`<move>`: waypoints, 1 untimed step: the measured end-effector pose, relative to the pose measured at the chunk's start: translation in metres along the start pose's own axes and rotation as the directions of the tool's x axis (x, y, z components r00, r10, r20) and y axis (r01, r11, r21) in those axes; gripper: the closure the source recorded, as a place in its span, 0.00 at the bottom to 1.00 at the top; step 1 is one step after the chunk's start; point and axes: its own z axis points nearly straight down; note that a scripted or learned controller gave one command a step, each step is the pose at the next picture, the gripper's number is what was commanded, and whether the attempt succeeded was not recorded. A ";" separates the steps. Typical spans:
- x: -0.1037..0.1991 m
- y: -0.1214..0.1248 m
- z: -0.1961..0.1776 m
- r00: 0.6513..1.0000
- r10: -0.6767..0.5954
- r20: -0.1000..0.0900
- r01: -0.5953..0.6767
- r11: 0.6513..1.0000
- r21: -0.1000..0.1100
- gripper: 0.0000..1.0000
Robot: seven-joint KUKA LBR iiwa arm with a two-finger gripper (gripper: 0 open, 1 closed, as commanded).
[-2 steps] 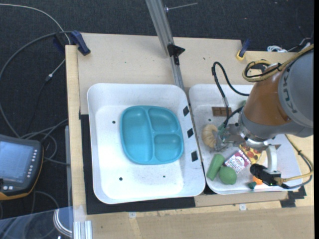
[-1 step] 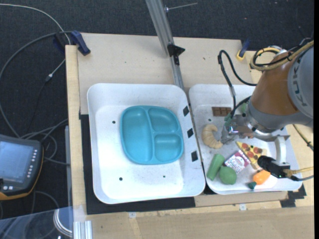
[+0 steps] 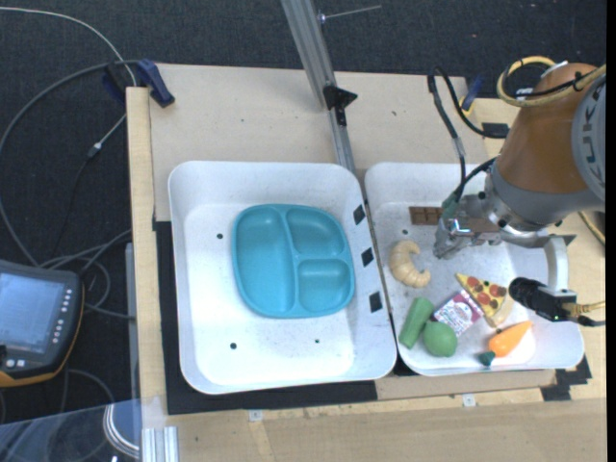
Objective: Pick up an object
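- Carrot (image 3: 510,338) and a green ball (image 3: 441,340) lie along the right bin's (image 3: 385,186) near rim, closest to the camera.
- Gripper (image 3: 452,239) hangs over that bin's middle; whether its jaws are apart or together cannot be told.
- Croissant (image 3: 410,263) lies just left of the gripper, apart from it, with bare floor between.
- Pizza slice (image 3: 484,295), a small pink packet (image 3: 459,313) with unreadable print, and a green pickle (image 3: 416,321) crowd the near half.
- Left bin (image 3: 192,186) holds a blue divided plate (image 3: 293,260), with bare floor all round it.
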 end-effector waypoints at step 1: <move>-0.008 0.001 -0.057 1.000 0.002 0.001 -0.002 1.000 -0.001 1.00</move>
